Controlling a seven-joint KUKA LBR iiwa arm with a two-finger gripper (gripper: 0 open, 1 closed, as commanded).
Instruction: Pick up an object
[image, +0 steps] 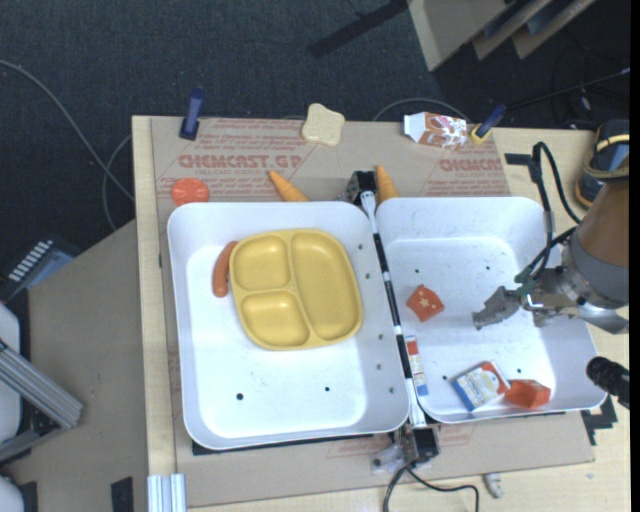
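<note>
Nearest the camera, at about five o'clock in the right bin (470, 225), lie a small blue-and-white carton (478, 386) and an orange piece (529, 394) touching it. Past them, toward the bin's middle, the hand (493, 309) hangs over bare floor, gripping nothing; whether it is open or closed I cannot tell. A small orange block (424, 302) sits near it at nine o'clock. This looks like the approach step: next, centre over one object and descend.
</note>
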